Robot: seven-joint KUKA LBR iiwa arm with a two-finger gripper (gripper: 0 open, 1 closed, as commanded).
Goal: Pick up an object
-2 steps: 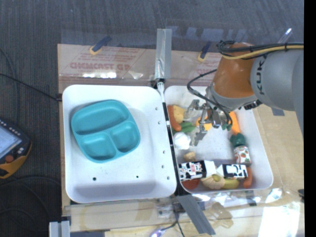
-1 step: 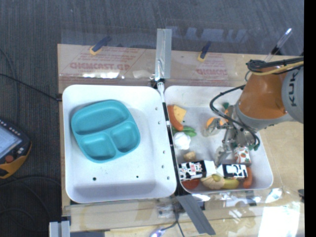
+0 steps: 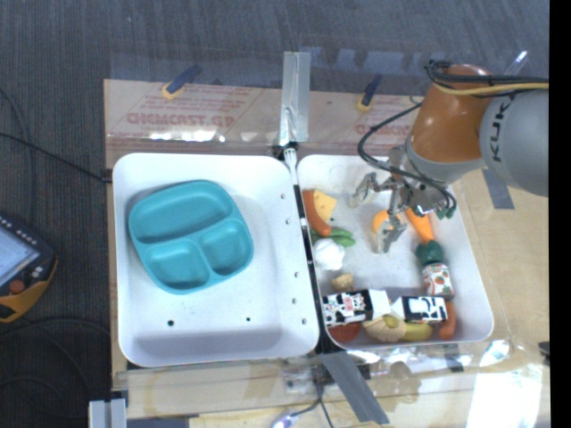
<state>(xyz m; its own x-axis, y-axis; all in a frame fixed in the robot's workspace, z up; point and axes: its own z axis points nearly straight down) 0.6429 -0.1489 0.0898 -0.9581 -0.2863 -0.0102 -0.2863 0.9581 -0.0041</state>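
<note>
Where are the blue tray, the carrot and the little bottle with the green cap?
Blue tray [image 3: 189, 233], camera view, its middle divider.
Carrot [image 3: 421, 225], camera view, its orange body.
Bottle [image 3: 435, 273], camera view, its label below the cap.

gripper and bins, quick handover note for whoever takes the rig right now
Gripper: low in the right bin, fingers spread, nothing between them.
Things: an orange carrot-like piece just beside the gripper; a small bottle below it; cow-print cartons and other toy food along the bin's near edge. Teal divided tray lies in the left bin.
Done: nothing picked yet.
Left: close on one object and lift.
</note>
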